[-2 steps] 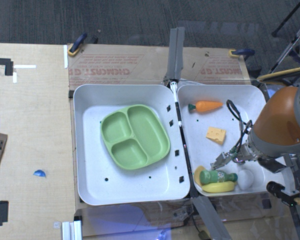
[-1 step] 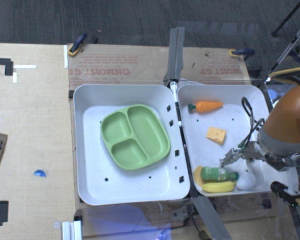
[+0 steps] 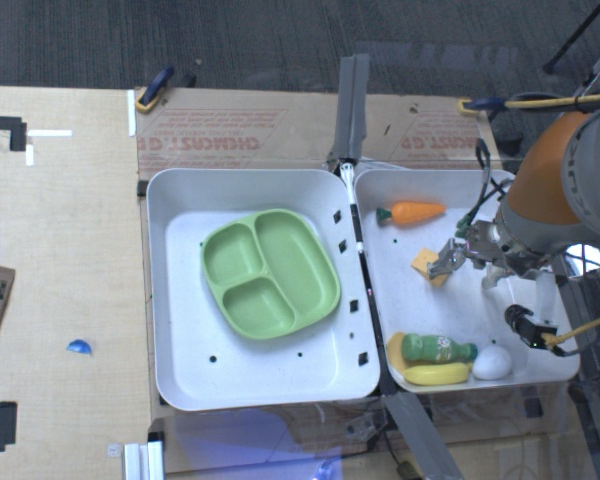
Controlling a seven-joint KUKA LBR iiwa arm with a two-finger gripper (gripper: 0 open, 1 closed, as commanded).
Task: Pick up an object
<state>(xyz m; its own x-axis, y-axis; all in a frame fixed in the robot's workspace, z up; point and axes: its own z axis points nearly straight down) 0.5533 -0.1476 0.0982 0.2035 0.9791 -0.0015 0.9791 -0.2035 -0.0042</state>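
Left bin (image 3: 170, 298): holds a green divided plate (image 3: 270, 272).
Right bin (image 3: 380, 268): toy carrot (image 3: 412, 212) at the far side; green bottle (image 3: 436, 348), banana (image 3: 436, 373) and white egg (image 3: 492, 363) at the near edge.
Gripper (image 3: 443, 266): fingers pinching a yellow cheese wedge (image 3: 427, 263).
Risk: only the wedge's edge looks caught, so it may slip free on lifting.

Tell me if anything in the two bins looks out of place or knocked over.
Nothing looks spilled or damaged. The green divided plate sits askew in the left bin. In the right bin, the green bottle lies on its side against the banana, with the carrot near the far wall.
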